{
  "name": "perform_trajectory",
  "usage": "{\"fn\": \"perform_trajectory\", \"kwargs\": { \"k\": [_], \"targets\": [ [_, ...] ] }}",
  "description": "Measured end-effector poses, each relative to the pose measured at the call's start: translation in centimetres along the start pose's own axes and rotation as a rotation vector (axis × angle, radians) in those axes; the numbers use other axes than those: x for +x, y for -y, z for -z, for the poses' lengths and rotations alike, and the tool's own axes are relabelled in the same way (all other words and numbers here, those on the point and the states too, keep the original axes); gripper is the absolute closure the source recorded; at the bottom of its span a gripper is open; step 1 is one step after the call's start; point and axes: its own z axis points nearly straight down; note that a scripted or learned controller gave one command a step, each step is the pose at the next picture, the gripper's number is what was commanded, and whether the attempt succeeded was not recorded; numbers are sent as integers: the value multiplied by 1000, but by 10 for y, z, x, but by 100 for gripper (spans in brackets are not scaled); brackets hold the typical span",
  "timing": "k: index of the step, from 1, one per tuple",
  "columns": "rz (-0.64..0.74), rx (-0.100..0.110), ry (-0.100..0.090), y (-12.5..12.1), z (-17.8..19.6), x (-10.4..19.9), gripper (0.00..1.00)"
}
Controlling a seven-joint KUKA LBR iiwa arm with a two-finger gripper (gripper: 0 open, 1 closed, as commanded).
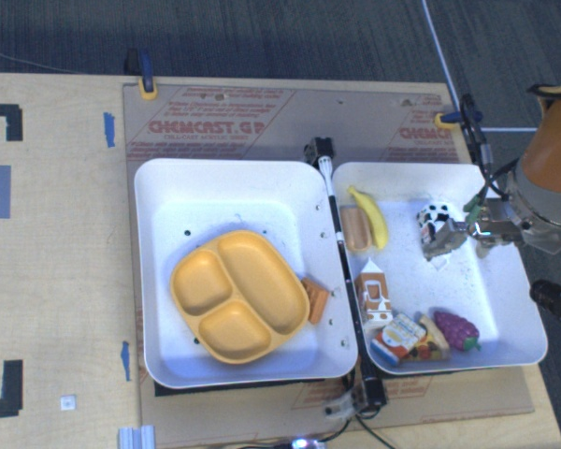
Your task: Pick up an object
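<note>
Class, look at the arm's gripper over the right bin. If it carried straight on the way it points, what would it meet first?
The gripper points down and leftward, beside the black-and-white toy. Going straight on, it would probably meet the bare floor of the right bin first, though depth is unclear.

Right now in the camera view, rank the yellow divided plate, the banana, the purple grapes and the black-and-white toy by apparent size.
1. yellow divided plate, by far the largest
2. banana
3. purple grapes and black-and-white toy: they look about alike, so I won't rank them.
</note>
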Motion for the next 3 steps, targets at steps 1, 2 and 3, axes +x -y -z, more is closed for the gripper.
{"fn": "perform_trajectory", "kwargs": {
  "k": [1, 2, 3],
  "targets": [
    [-1, -2, 1, 27, -141, 5, 0],
    [-2, -6, 2, 26, -131, 5, 100],
    [-1, -2, 2, 28, -53, -65, 100]
  ]
}}
